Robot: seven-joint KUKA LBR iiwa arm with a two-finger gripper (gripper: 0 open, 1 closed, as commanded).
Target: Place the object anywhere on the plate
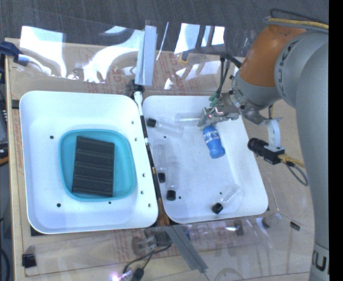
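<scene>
A: Tool (213,117) position?
B: Over the upper part of the right shallow white bin (250,183). A small blue plastic bottle (213,143) hangs from it, cap end up between the fingers, body tilted down.
A: So clamped?
B: Closed on the bottle's top, yes.
A: Plate?
B: Rounded blue plate (124,168) in the left white bin (37,133), a dark ribbed rectangular block (93,165) lying on it. Bottle well apart from it.

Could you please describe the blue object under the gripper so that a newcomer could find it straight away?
Look in the right-hand white bin, toward its upper right, just below the gripper. There a small blue bottle hangs from the fingers, tilted. It is the one blue item in that bin; its neighbours are clear or black.
</scene>
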